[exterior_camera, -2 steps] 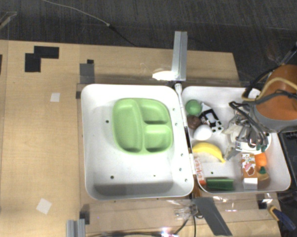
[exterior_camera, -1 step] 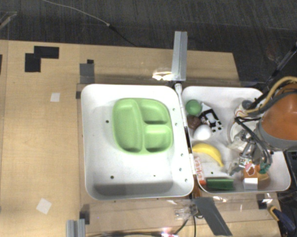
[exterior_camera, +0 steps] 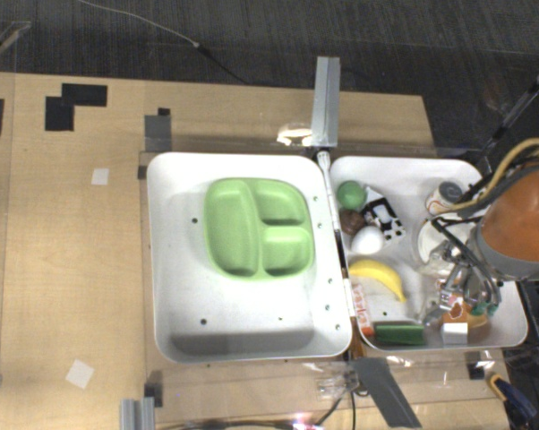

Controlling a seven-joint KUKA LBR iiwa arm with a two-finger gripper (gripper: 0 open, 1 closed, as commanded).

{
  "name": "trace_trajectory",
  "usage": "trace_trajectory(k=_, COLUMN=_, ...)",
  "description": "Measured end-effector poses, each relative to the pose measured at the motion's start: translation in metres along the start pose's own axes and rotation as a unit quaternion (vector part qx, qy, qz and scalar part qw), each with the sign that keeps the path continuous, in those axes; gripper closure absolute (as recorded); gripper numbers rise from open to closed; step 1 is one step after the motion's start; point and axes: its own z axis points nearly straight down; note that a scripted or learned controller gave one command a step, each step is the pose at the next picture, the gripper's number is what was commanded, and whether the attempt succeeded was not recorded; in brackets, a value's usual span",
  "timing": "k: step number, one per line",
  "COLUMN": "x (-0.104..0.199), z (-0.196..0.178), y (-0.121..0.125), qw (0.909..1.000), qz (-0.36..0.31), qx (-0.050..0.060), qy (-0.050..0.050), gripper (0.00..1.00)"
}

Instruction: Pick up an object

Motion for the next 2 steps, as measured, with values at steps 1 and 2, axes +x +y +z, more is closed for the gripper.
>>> trace_trajectory(k=1, x=0.004, z=0.000, y=0.010, qw=1.0000, qz=0.005, qx=0.002, qy=0.000, gripper=0.00)
trace_trajectory(k=2, x=-0.004, z=0.000, y=-0.018, qw=0.9999, qz=0.014, qx=0.000, qy=0.001, gripper=0.00)
